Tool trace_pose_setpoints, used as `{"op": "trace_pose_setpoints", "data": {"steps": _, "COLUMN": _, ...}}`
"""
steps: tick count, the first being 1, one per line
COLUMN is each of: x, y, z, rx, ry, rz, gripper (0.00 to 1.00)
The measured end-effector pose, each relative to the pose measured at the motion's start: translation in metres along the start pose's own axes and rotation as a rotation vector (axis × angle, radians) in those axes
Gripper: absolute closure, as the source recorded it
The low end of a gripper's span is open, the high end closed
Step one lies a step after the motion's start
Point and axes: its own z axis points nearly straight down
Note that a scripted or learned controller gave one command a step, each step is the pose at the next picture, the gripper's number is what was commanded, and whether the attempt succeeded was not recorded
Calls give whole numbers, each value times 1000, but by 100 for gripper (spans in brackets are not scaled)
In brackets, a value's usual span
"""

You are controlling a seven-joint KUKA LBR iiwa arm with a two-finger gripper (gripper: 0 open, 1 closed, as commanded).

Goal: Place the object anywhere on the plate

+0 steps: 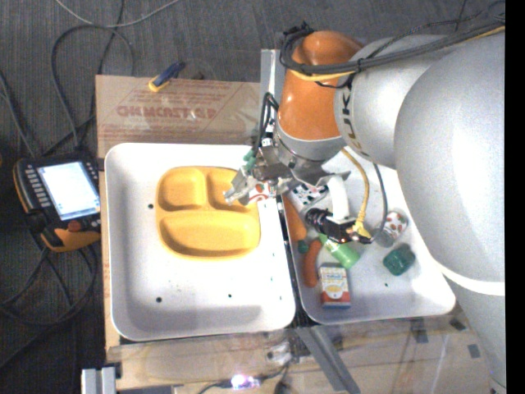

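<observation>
The yellow divided plate [205, 220] lies in the left white bin [139, 294]. My gripper [250, 189] hangs over the plate's right rim, beside its small upper-right compartment. A small red and white object [262, 191] sits between the fingers, and the gripper is shut on it. The grey arm with its orange band [316, 80] comes in from the upper right and hides part of the divide between the bins.
The right bin [426, 302] holds an orange carrot-like piece [310, 257], a small carton [334, 286], a green cylinder [345, 254], a dark green item [399, 259] and a small round red and white thing [396, 220]. A tablet [61, 189] lies left of the bins.
</observation>
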Motion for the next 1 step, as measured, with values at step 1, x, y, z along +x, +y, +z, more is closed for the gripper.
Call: {"op": "trace_pose_setpoints", "data": {"steps": 1, "x": -14, "y": 3, "z": 0, "rx": 0, "ry": 0, "rz": 18, "gripper": 0}}
